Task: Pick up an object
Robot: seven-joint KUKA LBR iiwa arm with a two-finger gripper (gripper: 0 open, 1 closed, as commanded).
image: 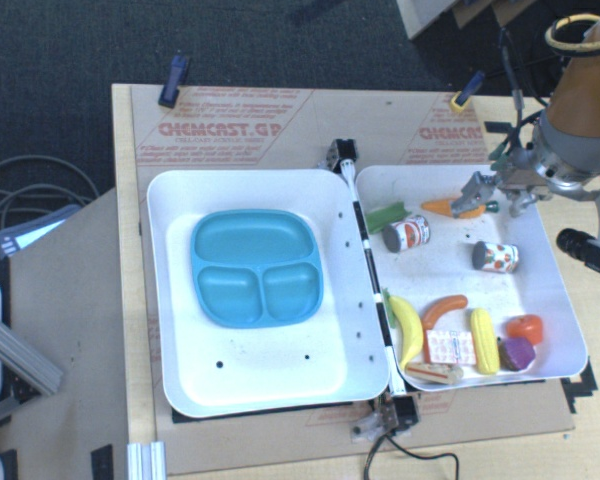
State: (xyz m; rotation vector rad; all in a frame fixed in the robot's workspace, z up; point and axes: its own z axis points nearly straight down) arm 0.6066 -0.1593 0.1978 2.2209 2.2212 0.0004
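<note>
My gripper (477,196) hangs over the far part of the right bin (565,298), at the right end of an orange toy carrot (440,207) that lies on the bin floor. Whether it touches the carrot is unclear. A green piece (385,215) and a small red-and-white can (410,233) lie just left of the carrot. A second small can (496,257) lies on its side below the gripper. Along the bin's near side lie a banana (408,328), a sausage (444,310), a corn cob (483,339), a tomato (525,327) and a purple piece (518,353).
The left bin (170,298) holds a blue divided plate (256,266). A cracker pack (449,348) and a hot dog (432,372) sit at the right bin's near edge. The arm's wrist (575,118) rises at the far right. A clamp (344,152) stands between the bins.
</note>
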